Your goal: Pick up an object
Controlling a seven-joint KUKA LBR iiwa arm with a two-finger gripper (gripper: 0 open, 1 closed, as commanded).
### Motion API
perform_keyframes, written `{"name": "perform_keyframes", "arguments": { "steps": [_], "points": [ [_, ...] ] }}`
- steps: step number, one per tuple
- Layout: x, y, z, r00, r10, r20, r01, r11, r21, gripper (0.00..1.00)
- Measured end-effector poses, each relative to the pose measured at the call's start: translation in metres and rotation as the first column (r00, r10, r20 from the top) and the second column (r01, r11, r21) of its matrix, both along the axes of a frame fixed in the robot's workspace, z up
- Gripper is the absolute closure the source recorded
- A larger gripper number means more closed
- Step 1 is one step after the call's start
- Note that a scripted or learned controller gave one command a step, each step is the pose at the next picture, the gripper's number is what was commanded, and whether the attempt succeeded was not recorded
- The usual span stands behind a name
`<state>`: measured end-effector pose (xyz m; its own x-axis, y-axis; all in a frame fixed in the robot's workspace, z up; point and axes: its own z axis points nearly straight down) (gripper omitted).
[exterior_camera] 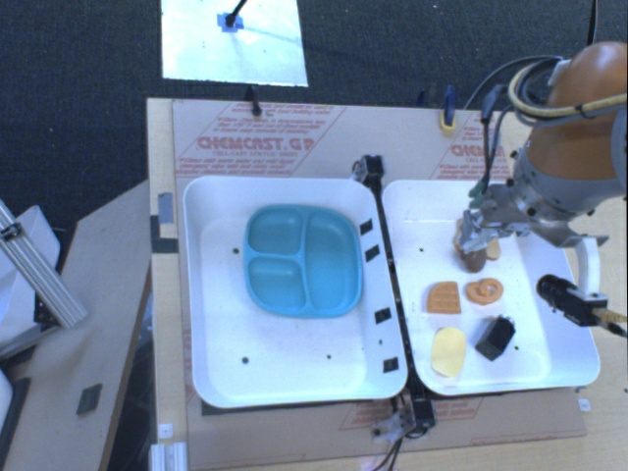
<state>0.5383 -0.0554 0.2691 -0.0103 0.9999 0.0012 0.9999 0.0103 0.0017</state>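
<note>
1. Brown lump [475, 259] sits at the upper middle of the right bin [549, 361], so we can grab it.
2. Our claw [473, 235] is right over it; we cannot tell its grip.

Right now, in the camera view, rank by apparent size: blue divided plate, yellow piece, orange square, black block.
1. blue divided plate, by far largest.
2. yellow piece.
3. orange square and black block: look alike, so unranked.
</note>
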Motion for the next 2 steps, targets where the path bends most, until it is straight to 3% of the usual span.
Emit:
{"name": "perform_keyframes", "arguments": {
  "steps": [2],
  "points": [
    [0.002, 0.106, -0.037, 1.0, -0.003, -0.001, 0.003, 1.0, -0.001, 1.0]
  ]
}}
